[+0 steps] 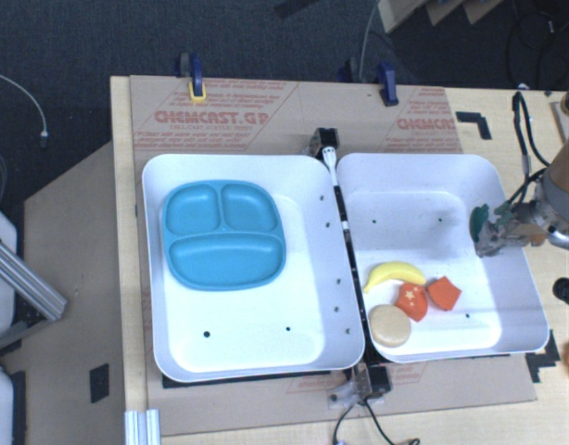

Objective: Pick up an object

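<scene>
In the right bin [414,179], near its front, lie several toy foods: a yellow banana [396,273], a red strawberry-like piece [411,301], an orange-red block [443,293] and a beige round piece [390,325]. My gripper [489,231] hangs low over the right side of this bin, close to the right wall. It is up and to the right of the food cluster and touches none of it. Nothing shows in its grasp.
A blue divided plate [224,235] lies in the left bin [303,323]. A black divider strip [338,207] runs between the bins. Blue clamps [194,67] hold the cardboard at the back. The arm's wrist [555,202] comes in over the right rim.
</scene>
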{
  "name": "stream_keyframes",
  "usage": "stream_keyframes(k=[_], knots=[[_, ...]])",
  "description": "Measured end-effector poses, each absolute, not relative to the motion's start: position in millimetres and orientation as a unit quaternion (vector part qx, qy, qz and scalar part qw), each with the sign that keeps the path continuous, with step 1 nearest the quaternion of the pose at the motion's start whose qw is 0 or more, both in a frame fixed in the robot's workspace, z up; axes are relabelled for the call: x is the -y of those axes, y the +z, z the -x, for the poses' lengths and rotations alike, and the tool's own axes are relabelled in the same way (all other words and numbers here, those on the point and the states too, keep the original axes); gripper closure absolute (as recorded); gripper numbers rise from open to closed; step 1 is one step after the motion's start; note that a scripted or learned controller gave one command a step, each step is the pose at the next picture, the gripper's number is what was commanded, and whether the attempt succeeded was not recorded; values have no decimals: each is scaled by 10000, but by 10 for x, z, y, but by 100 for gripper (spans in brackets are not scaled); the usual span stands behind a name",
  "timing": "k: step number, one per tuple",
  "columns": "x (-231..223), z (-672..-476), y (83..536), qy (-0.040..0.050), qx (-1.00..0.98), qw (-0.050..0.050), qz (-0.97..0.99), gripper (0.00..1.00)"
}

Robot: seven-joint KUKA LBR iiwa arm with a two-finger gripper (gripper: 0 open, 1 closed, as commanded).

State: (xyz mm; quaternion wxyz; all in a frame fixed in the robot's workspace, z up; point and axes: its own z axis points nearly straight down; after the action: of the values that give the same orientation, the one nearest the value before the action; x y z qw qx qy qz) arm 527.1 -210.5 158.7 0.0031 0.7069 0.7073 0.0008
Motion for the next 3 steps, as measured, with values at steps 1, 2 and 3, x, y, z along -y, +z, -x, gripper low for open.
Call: stream_keyframes(k=[1,2,3], knots=[[2174,-5311,2206,12,-7074,43,-7068,100],[2179,-5322,2474,8,-7074,31,-7068,100],[1605,-5437,2464,10,-7094,-10,-7048,100]])
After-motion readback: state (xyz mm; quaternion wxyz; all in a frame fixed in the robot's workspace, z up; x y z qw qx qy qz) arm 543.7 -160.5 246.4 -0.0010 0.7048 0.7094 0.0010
